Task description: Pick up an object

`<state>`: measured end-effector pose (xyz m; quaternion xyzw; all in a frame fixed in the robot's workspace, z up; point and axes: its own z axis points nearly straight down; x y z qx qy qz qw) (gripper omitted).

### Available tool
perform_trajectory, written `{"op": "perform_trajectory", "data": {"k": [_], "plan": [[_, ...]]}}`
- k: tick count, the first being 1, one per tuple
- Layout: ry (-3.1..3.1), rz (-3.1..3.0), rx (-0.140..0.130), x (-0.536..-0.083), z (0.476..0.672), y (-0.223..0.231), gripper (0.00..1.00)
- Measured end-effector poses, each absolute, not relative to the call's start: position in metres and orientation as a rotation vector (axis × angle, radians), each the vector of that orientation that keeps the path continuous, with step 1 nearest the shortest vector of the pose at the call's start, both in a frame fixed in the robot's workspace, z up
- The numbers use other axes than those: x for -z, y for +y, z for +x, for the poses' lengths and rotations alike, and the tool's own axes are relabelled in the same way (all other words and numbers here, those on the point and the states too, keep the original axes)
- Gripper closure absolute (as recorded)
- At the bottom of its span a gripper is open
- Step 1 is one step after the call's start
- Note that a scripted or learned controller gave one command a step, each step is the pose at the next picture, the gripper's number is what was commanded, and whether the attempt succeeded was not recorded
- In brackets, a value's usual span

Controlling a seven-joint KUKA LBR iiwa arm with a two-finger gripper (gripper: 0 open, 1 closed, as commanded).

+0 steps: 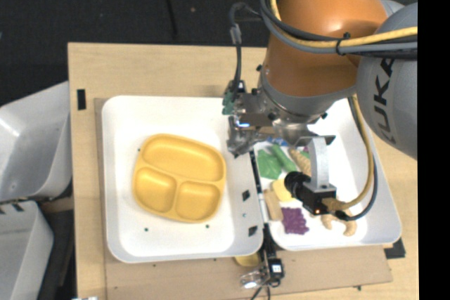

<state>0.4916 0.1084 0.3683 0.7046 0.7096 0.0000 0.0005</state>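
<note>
The gripper (271, 131) hangs low over the near-left part of the right bin (385, 220), tucked under the broad orange band of the arm (320, 31). From this angle its tip is hidden by the wrist, so whether it is open or closed, or has hold of anything, cannot be told.

Just below it in the view lies one green piece (270, 162), flat on the bin floor and close to the bin's left wall. Beside that, towards the right, is one brown speckled piece (304, 161), partly covered. One small yellow piece (280, 190) sits just under the green one, and one tan stick (271, 206) lies along the left wall next to it. One purple bunch of grapes (295, 220) rests near the front edge, and one pale curved piece (338, 224) lies to its right. That makes six small things that can be counted in this bin, all crowded in its front-left half, none visibly lifted.

The left bin (112, 151) holds one yellow divided plate (179, 179) with three compartments, lying flat near its middle and well apart from the gripper.

The two white bins sit side by side, touching, on one pale wooden bench (84, 67)
</note>
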Motion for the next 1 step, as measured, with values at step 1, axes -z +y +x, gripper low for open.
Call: {"op": "perform_trajectory", "data": {"k": [1], "plan": [[2.233, 2.208, 0.000, -0.3787, 0.4923, 0.1077, 1.00]]}}
